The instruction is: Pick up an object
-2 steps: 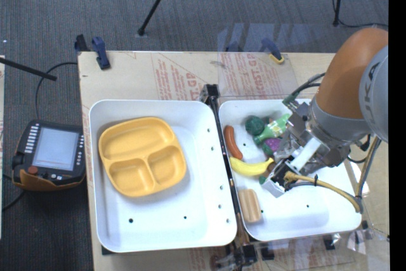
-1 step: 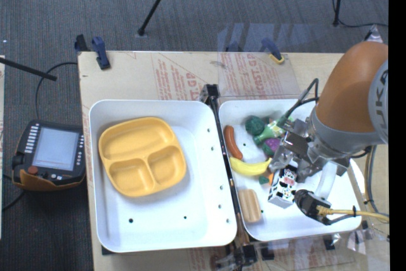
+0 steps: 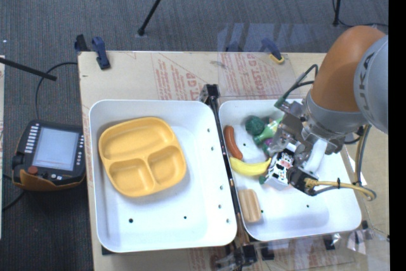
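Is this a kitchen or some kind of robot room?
Probably a robot lab, not a kitchen. A grey and orange robot arm reaches over two shallow white bins on a bench, the food looks like toys, such as a yellow toy banana, and a handheld control screen lies nearby.

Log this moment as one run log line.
arm: over right bin | gripper: beside banana | grasp: unconfirmed | tray: left bin

Red lettering printed on the brown bench board (image 3: 184,76), upside down and mirrored, too faint to spell out; large dark letters, apparently "KUKA", partly cut off, on the grey arm casing (image 3: 374,82); teach pendant screen (image 3: 56,150) unreadable.
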Action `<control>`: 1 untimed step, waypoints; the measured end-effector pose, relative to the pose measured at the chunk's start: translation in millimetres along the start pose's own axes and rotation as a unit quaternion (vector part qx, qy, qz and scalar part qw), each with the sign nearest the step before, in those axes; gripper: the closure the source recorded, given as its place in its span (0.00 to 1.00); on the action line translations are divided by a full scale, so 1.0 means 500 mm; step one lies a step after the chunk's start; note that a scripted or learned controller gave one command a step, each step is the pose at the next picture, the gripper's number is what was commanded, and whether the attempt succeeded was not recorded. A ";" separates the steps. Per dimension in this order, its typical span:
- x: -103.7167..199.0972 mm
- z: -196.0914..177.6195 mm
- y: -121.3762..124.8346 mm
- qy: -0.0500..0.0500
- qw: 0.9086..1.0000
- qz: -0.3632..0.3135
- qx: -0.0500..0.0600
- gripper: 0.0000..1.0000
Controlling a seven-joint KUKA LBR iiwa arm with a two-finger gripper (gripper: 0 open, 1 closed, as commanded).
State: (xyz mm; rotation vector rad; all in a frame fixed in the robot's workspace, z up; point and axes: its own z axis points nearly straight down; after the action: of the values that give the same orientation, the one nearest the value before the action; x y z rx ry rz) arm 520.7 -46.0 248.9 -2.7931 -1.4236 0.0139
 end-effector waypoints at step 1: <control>-0.024 -0.114 -0.071 0.001 0.991 0.132 -0.001 1.00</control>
State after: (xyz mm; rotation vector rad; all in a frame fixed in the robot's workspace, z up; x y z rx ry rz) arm 485.6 -35.1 306.1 -2.9582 -1.0440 0.0107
